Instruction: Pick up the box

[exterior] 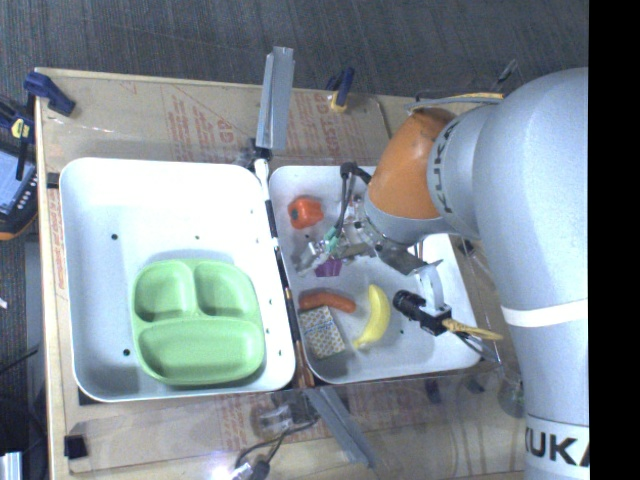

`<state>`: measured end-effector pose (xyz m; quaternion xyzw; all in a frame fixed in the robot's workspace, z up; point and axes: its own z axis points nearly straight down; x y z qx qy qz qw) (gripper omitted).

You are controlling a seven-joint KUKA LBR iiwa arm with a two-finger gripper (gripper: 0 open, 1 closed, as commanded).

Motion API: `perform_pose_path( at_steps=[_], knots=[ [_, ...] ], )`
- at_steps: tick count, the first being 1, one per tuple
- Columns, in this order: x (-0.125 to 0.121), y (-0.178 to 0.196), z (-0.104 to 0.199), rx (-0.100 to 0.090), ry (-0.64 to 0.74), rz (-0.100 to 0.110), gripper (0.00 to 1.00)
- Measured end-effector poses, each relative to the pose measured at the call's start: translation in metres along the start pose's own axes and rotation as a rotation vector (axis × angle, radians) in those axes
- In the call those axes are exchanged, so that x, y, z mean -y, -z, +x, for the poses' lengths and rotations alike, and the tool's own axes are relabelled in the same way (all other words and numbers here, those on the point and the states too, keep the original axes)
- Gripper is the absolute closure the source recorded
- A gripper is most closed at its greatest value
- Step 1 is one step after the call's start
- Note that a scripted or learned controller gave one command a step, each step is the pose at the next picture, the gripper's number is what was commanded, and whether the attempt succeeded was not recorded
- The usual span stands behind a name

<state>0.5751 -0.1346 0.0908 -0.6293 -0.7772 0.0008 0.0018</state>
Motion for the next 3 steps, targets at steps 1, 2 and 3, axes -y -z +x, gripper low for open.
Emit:
perform_pose_path(
  at_steps=[1,2,3],
  knots=[
    [0.0,0.01,-0.001,0.0,0.001,0.002,1.0],
    [0.092,0.144,0.041,0.002,0.134,-0.003,1.0],
    [0.051,0.179,0.115,0.002,0.18,-0.002,1.0]
  ],
)
